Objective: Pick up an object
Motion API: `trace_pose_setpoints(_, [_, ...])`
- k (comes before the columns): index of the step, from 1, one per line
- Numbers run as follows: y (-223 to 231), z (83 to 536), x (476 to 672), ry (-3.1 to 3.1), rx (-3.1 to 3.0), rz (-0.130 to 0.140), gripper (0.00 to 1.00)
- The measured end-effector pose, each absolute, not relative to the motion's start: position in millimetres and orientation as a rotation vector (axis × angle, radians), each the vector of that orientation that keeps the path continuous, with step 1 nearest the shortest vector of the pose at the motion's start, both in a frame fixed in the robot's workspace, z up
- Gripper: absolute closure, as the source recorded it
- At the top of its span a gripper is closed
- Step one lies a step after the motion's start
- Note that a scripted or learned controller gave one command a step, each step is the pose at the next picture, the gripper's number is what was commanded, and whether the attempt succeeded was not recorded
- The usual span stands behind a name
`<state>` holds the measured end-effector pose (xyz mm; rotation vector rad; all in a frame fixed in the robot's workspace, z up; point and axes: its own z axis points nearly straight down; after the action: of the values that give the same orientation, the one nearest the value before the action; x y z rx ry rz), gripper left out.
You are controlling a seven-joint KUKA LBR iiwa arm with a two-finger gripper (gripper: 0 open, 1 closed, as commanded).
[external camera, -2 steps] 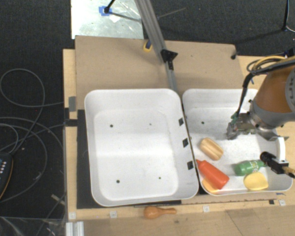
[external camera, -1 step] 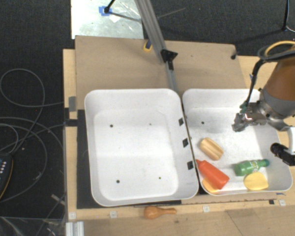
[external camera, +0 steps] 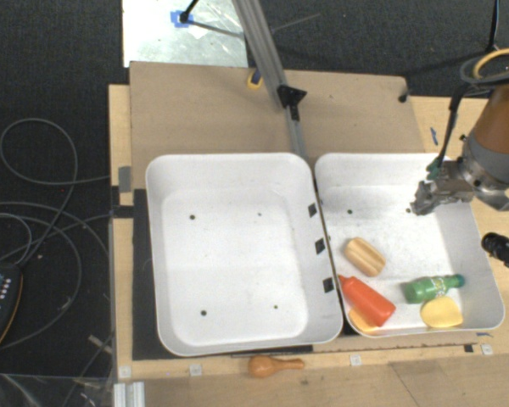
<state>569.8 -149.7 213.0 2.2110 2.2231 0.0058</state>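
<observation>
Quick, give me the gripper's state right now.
Gripper: above the right bin, away from the objects at its near end; open or shut cannot be told.

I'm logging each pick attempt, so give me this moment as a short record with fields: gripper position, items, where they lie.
gripper: gripper over the right bin, upper part, apart from the items
right bin items: tan bun-shaped piece, red-orange piece, green bottle, yellow piece
item spread: all toward the near edge
outside bins: orange-brown piece on the bench, in front of the left bin
</observation>
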Motion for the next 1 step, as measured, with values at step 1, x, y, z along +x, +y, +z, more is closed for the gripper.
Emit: trace_pose_setpoints(1, [-151.1, 277.6, 574.6, 2.222, 2.209, 0.008, 1.0])
